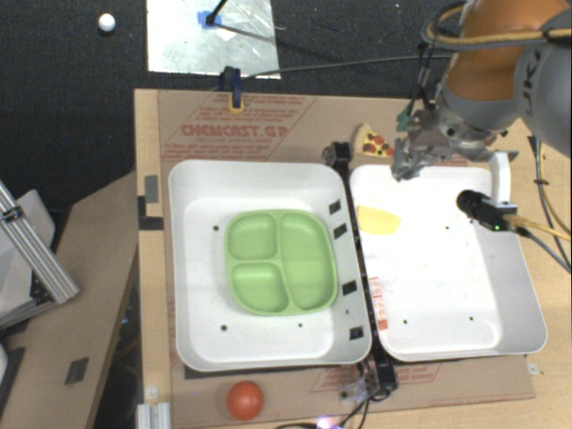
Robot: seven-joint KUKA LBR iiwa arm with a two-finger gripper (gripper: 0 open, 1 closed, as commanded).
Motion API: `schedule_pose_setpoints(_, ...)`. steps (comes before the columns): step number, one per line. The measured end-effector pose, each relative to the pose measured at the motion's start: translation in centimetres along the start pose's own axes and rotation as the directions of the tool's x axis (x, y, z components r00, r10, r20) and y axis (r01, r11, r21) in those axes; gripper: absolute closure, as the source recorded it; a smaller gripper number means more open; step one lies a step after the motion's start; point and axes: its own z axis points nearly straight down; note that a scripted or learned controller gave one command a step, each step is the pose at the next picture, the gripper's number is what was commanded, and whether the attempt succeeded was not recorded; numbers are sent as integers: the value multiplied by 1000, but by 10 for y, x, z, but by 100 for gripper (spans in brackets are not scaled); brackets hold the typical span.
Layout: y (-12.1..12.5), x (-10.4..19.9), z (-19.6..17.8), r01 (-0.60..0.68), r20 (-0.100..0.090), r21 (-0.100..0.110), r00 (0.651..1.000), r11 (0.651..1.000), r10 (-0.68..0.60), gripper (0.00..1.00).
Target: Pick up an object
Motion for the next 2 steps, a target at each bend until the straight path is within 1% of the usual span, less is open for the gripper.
schedule_pose_setpoints(1,15,52,24,-1,0,2,1000,1000,1,100)
schedule_pose_setpoints(2,14,102,30,0,-1,2,1000,1000,0,100)
